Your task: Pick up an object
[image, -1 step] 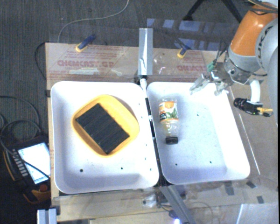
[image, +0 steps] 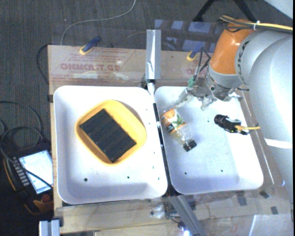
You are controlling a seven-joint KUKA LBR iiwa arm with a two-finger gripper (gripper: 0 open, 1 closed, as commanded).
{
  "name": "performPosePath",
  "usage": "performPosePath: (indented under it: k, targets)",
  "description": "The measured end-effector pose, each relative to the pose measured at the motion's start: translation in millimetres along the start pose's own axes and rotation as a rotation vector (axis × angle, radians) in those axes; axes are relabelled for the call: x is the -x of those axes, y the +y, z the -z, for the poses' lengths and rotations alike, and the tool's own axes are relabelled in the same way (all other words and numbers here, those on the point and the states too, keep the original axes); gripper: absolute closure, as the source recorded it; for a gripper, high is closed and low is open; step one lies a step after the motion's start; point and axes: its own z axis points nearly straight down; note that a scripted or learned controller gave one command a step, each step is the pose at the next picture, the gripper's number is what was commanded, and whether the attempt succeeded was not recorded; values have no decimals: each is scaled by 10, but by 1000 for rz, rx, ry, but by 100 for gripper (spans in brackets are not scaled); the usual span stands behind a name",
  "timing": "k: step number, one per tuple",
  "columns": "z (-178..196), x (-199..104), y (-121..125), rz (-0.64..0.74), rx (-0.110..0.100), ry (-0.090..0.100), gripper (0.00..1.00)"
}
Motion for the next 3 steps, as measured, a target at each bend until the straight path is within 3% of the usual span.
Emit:
performPosePath:
  k: [1,2,3]
  targets:
    - [-336,-157,-190,214,9,3,0]
    - [-332,10,-699,223,11,5,0]
    - [-330,420,-1325,249,12,2,0]
